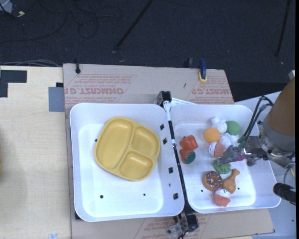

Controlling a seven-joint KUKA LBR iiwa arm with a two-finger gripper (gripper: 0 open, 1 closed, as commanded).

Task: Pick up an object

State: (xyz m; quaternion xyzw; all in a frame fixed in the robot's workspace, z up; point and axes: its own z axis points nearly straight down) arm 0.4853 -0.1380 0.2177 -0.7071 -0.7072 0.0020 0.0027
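The right bin (pixel 199 114) holds several small toy foods: a red piece (pixel 189 143), a strawberry (pixel 189 157), an orange ball (pixel 212 135), a green ball (pixel 233 128), a white piece (pixel 218 122), a pink slice (pixel 220 149), a chocolate donut (pixel 212 180), a drumstick (pixel 230 181) and a red-and-white piece (pixel 222 199). My gripper (pixel 228 156) reaches in from the right, low over the middle of this bin, just right of the pink slice and above a green piece (pixel 222 167). Its dark fingers lie among the toys.
The left bin (pixel 84 183) holds a yellow divided plate (pixel 127 148). A black clip divider (pixel 172 153) runs between the bins. Cardboard (pixel 139 83) lies under both bins. The arm's orange band (pixel 285 113) sits at the right edge.
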